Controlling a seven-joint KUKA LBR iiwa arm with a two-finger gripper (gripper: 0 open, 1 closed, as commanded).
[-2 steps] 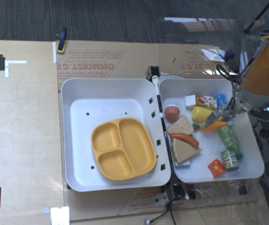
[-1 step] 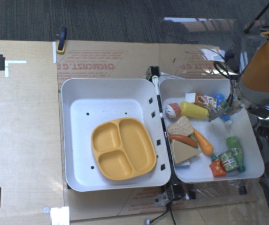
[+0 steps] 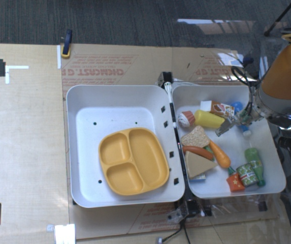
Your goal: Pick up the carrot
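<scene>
We find the carrot [image 3: 220, 154] lying free in the right bin [image 3: 272, 187], near its middle. Touching it at nine o'clock is a hot dog [image 3: 198, 152]; a bread slice [image 3: 196, 137] sits at eleven, a yellow bottle [image 3: 209, 119] at twelve. The gripper [image 3: 225, 128] hovers at one o'clock; its finger spread we cannot tell. The left bin [image 3: 84, 105] holds a yellow divided plate [image 3: 133, 160].

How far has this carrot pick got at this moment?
Nothing looks done yet: the carrot lies in the right bin, beside the bread slice and hot dog. In hand: the tool hangs low over that bin, above and just beyond the carrot, near the yellow bottle. Left: reaching, gripping and lifting the carrot.
</scene>
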